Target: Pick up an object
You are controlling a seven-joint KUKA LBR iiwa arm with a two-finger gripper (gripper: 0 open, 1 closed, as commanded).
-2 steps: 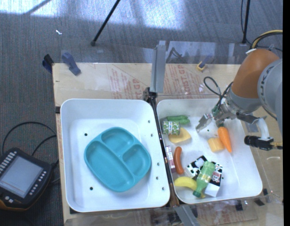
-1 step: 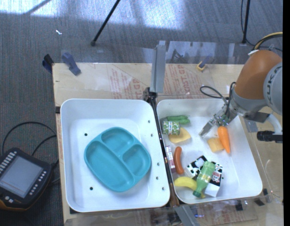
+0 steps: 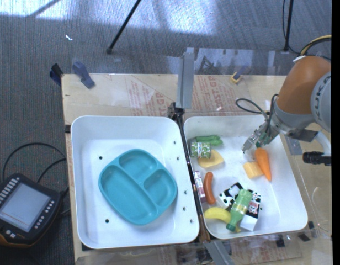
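The arm (image 3: 302, 93) is cut off at the frame's right edge, so just its orange band and grey wrist are seen, slanting down and leftward into the right bin (image 3: 288, 164). The tool (image 3: 257, 142) is small and blurred at its tip; whether it is wide or narrow cannot be told, and nothing is seen between its fingers. It hovers just above the top end of the carrot (image 3: 263, 163), which lies in the right bin's right half with its long axis running roughly up-down in the view, leaning slightly (thicker end nearest the tool). A yellow block (image 3: 252, 170) touches the carrot's left side. Nearer the front, a green bottle (image 3: 239, 208) lies partly across a black-and-white carton (image 3: 232, 194), hiding part of it. The left bin (image 3: 87, 131) holds a teal divided plate (image 3: 138, 186).
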